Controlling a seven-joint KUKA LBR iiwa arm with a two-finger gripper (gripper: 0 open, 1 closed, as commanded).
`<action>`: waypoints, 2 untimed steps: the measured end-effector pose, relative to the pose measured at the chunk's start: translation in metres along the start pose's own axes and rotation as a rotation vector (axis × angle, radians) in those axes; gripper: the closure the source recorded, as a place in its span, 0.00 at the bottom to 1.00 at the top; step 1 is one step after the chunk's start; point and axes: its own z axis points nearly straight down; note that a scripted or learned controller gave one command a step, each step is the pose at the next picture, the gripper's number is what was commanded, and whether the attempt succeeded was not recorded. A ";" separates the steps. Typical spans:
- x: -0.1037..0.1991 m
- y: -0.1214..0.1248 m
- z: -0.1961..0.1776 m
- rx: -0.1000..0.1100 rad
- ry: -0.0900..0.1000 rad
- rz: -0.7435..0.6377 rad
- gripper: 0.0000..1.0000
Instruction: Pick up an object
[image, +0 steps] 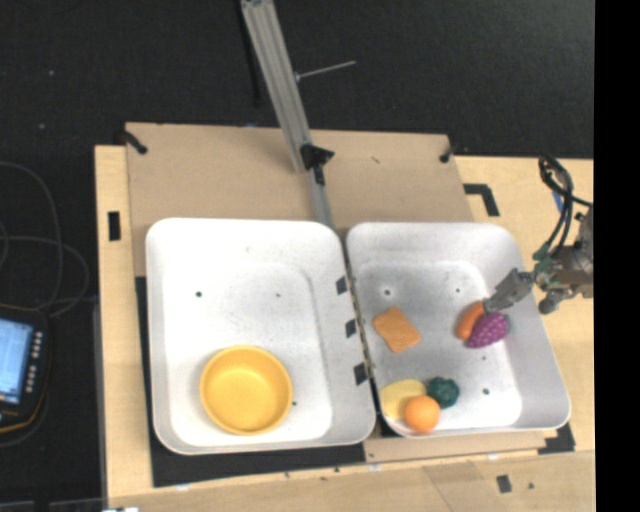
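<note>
Nearest the bottom edge, the pale wooden bench (250, 490) carries two shallow white bins side by side. In the left bin (250, 260), a yellow bowl (246, 389) sits upright at about seven o'clock of that bin's floor, near the front wall.

In the right bin (430, 250), three things crowd the front wall at about six o'clock: an orange ball (422, 413) closest to the rim, a pale yellow piece (398, 393) touching it on its ten o'clock side, and a dark green lump (443, 390) just beside the ball at one o'clock. Further back, near the middle of the bin and toward the divider, an orange slab (397, 329) lies flat and well apart from the rest.

At three o'clock of the right bin lies a purple bunch of grapes (487, 329) with a small orange piece (468, 322) touching its nine o'clock side. The gripper (510, 292) reaches in from the right edge, its dark tip just at the one o'clock side of the grapes. The view is too small and blurred to tell whether the fingers are spread or closed, or whether they grip the grapes.

Beyond the bins, a brown board (230, 170) lies under their far edges, and a grey metal rail (285, 100) runs from twelve o'clock down to the seam between them. At nine o'clock, off the bench, a small screen (15, 360) glows blue.
</note>
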 end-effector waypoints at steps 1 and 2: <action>0.000 0.000 0.000 -0.001 0.000 0.001 0.00; 0.001 0.001 0.063 0.007 0.000 0.004 0.00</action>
